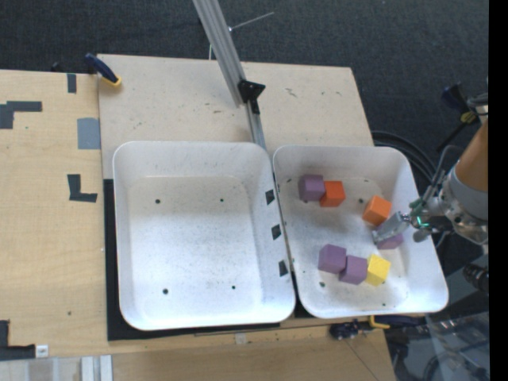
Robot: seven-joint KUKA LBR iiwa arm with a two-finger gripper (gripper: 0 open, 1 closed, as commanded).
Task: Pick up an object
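White and shallow, the right bin (349,155) held every block. The tool (394,228) sat low by its right wall, just below the orange block (378,209) and over a partly hidden purple block (389,243); its grip could not be told. The left bin (194,153) offered open floor.

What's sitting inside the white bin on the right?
The shallow white right-hand bin holds small cubes: two orange, three purple, one yellow. The grey end effector reaches in and covers most of another purple block, so its shape is unclear.
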